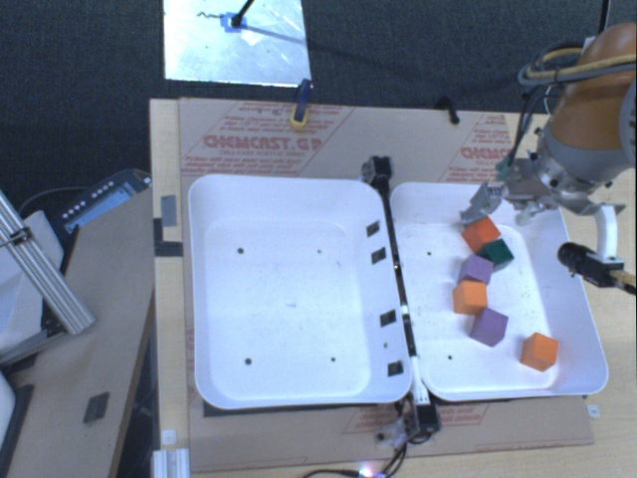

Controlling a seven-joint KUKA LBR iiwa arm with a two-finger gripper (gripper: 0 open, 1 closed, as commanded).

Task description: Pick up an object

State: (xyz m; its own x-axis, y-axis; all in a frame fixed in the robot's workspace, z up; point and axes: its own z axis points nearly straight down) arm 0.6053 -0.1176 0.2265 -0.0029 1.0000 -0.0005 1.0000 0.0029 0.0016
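Red print reading "CHEMCAST GP" runs across the brown cardboard sheet (328, 132) under the 2 bins, once behind the left bin and again, partly hidden, behind the right one. Both bins are shallow, white, smooth plastic with rounded corners; the left bin (214, 267) shows a few small dark holes in its floor. The right bin (577, 366) holds 6 small blocks: an orange block (482, 234) at the back, a dark green block (498, 254) touching it, a purple block (476, 268) just below, an orange block (471, 296) under that, another purple block (489, 327), and an orange block (538, 352) apart near the front right. The gripper (495, 197) hangs over the bin's back edge, just above the rear orange block, its grey fingers spread apart and holding nothing.
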